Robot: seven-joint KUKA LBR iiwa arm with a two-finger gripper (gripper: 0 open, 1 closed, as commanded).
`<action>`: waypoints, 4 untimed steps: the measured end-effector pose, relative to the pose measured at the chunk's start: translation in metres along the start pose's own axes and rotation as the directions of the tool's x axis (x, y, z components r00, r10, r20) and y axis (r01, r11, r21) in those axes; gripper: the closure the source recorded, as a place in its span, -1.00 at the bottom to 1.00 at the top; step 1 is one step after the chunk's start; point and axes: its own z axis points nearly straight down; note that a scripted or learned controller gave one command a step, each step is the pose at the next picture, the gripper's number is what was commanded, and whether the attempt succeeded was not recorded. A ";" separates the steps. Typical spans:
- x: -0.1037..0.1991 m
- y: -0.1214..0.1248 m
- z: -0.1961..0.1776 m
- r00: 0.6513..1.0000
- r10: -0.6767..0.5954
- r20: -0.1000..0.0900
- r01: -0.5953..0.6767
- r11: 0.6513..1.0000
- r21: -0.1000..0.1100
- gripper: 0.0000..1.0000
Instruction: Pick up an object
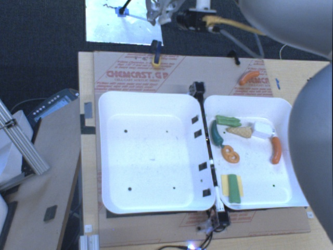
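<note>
so the gripper (158,7) hangs way beyond the bins, fingers hard to read, and the sausage (276,150) lies lengthwise in the right bin (283,108)

Bench (130,66) under two white bins (151,150), with a stray sausage (249,77) beside them.

I see a worktop (171,66) with a printed cardboard sheet (136,73), yellow clamp (156,62), dark carpet (41,35).
</note>
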 end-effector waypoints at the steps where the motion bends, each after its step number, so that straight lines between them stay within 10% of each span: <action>1: -0.003 0.001 -0.025 1.000 0.004 0.004 -0.004 1.000 0.008 1.00; 2: -0.069 0.000 -0.008 1.000 0.013 0.006 -0.013 1.000 0.013 1.00; 3: -0.040 -0.002 0.115 1.000 0.004 0.007 -0.004 1.000 0.022 1.00; 4: -0.001 0.000 0.009 1.000 0.001 0.000 -0.001 1.000 0.000 1.00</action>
